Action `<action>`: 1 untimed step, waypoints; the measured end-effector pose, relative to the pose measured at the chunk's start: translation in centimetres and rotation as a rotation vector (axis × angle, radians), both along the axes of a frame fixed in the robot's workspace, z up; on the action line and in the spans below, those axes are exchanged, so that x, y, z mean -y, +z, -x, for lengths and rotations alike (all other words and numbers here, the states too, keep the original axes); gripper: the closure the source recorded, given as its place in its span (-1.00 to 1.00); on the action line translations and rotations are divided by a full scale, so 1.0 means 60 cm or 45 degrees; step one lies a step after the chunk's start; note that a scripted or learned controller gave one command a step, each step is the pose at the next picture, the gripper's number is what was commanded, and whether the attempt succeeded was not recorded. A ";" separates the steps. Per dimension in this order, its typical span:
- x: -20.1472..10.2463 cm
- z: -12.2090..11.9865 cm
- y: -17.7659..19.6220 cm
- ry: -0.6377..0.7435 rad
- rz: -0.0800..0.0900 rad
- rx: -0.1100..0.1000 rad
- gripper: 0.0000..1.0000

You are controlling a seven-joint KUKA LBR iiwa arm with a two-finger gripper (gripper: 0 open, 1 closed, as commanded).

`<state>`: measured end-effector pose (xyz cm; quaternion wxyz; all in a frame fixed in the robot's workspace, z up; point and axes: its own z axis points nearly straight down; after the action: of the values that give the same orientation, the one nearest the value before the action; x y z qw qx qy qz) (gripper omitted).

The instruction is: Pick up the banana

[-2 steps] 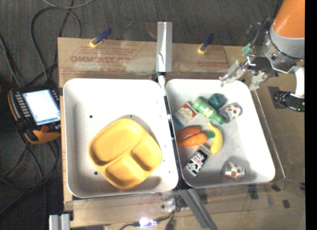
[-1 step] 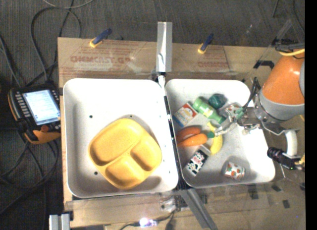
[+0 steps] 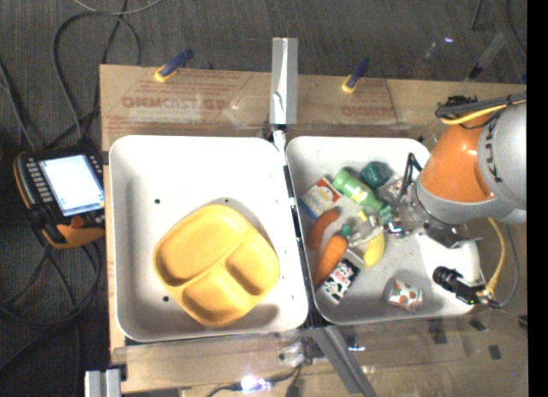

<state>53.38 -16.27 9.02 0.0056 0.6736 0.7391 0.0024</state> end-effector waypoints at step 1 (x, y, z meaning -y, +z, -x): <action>0.000 0.000 0.080 0.034 -0.006 -0.017 -1.00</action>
<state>53.37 -16.25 13.80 -0.0011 0.6637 0.7480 -0.0002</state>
